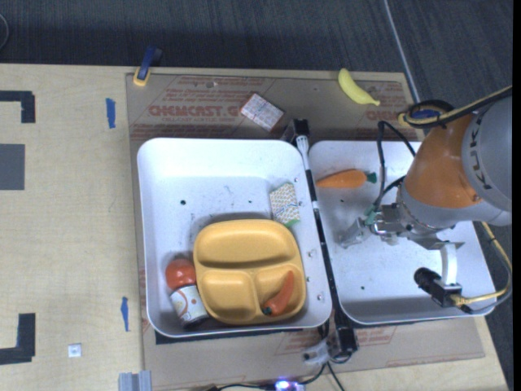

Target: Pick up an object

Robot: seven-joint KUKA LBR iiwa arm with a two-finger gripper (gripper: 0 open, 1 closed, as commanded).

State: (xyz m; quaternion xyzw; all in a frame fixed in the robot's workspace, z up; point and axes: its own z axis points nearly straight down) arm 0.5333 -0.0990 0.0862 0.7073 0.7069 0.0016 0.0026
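Orange catches the eye first: a toy carrot [342,179] lies on its side near the far edge of the right bin [480,304], its green tip pointing toward the arm [444,177]. That is the one loose item on that side, so I take it for the likeliest target. The gripper [356,233] is low in the same bin, just this side of the carrot and apart from it, and nothing sits in its grasp; whether it is spread or pinched I cannot tell from up here, as the metal blurs against the white floor. The arm leans in from the right, its orange band hiding part of the bin's far corner. Across the divider, the left bin [155,218] holds the crowd: a yellow compartment tray [244,271] lying flat with a second small carrot [279,294] in its near-right well, a red-and-white toy [184,287] wedged between tray and bin wall, and a patterned packet [284,203] by the divider. Those are packed tight, awkward to get around. A banana [356,88] and a small box [261,112] rest on the cardboard behind the bins, outside the working area. As I judge it, the pick has not happened yet.
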